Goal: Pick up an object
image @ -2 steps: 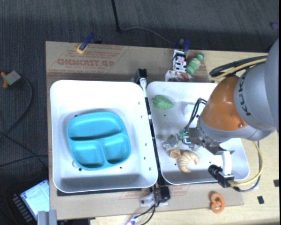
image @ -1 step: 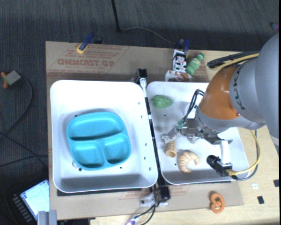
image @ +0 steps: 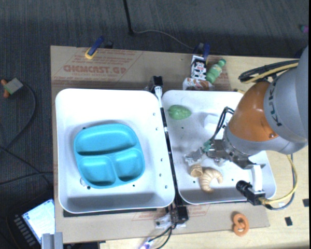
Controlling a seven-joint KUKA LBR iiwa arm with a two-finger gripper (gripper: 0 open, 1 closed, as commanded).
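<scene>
A tan croissant [image: 209, 178] lies near the front of the right bin [image: 182, 190], with a small pale piece [image: 196, 170] touching its left end. A green leaf-shaped object [image: 179, 112] rests at the bin's back left. My gripper [image: 206, 152] hangs low over the middle of the right bin, just behind the croissant, under the orange wrist band [image: 249, 121]. A greyish bit [image: 193, 157] shows at its left side; I cannot tell whether it is held.
The left bin [image: 67, 139] holds a blue divided tray [image: 110, 154]. Behind the bins stand a small figure and a green bottle [image: 214, 71]. An orange ring [image: 240, 223] lies on the board at the front right. Cables trail at the right.
</scene>
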